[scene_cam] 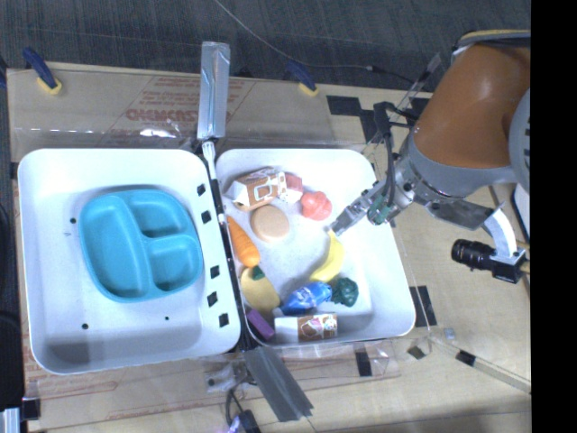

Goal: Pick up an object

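fingers (345,216) look closed on nothing (tips hard to resolve), banana (330,258) just below them, tomato (315,205) just left.

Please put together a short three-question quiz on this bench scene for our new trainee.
1. True or false: the blue divided tray lies in the same bin as the banana.
2. Which object lies nearest the hand?
A. the carrot
B. the banana
C. the purple item at the right bin's front edge
3. Fill in: the red round fruit lies in the ___ bin as the camera sees it.

Key
1. False: the tray is in the left bin, the banana in the right bin.
2. B
3. right
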Controlling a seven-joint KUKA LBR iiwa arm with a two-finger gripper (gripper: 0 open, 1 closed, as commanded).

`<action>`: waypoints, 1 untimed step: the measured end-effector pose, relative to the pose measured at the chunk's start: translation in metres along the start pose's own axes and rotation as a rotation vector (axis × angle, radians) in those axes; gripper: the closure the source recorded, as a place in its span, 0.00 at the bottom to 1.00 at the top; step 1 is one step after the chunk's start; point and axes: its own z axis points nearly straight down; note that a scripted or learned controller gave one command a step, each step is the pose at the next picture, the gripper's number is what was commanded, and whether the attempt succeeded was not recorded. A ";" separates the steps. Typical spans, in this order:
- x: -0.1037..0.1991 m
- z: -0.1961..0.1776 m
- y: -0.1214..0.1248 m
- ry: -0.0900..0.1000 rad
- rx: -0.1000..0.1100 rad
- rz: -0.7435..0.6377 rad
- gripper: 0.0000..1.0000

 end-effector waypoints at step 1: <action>0.000 0.003 -0.001 0.004 0.005 0.001 0.00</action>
